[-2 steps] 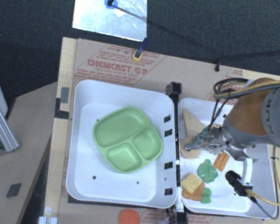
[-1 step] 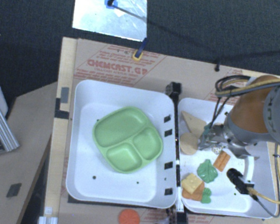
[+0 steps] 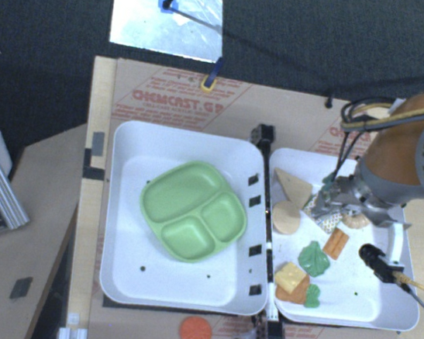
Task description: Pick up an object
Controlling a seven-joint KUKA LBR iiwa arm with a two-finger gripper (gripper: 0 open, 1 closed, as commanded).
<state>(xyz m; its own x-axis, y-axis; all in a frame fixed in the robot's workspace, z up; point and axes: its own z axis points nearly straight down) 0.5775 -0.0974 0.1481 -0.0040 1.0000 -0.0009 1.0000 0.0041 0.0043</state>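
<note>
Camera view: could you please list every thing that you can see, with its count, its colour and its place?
bins: 2, white, side by side on the bench
divided plate: 1, light green, in the left bin
wedge piece: 1, tan, upper left of the right bin
round piece: 1, cream, below the wedge
orange block: 1, orange, middle of the right bin
leafy piece: 1, green, right bin
yellow piece: 1, yellow, lower left of the right bin
disc: 1, orange-red, on the bench below the bins
arm: 1, grey and orange, over the right bin
end effector: 1, low in the right bin
</note>
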